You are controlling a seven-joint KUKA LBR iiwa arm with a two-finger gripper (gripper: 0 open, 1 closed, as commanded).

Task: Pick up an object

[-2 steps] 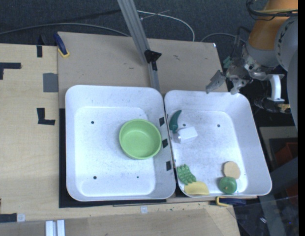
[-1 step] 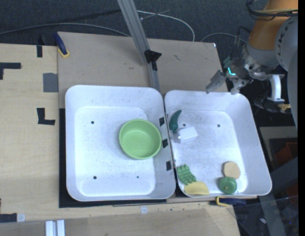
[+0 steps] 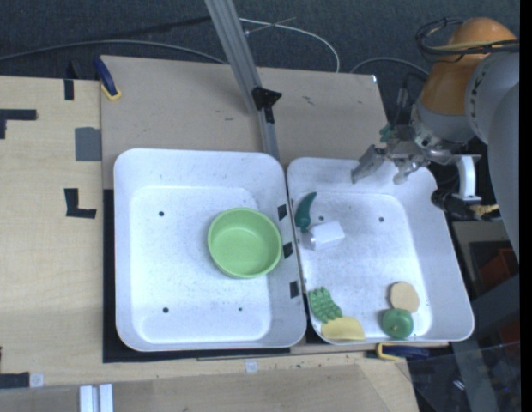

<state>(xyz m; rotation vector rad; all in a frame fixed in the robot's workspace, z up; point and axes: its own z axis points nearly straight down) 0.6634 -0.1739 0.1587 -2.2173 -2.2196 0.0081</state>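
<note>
Below claw (image 3: 386, 169), well apart: white block (image 3: 328, 233) in right bin (image 3: 444, 230).

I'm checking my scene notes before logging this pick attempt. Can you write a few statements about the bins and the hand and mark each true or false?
1. The green bowl sits in the left bin. True.
2. The hand hangs over the left bin. False: it is at the far edge of the right bin.
3. The white block lies in the right bin. True.
4. The hand holds the green ball. False: the ball lies in the right bin's near corner, apart from the hand.
</note>
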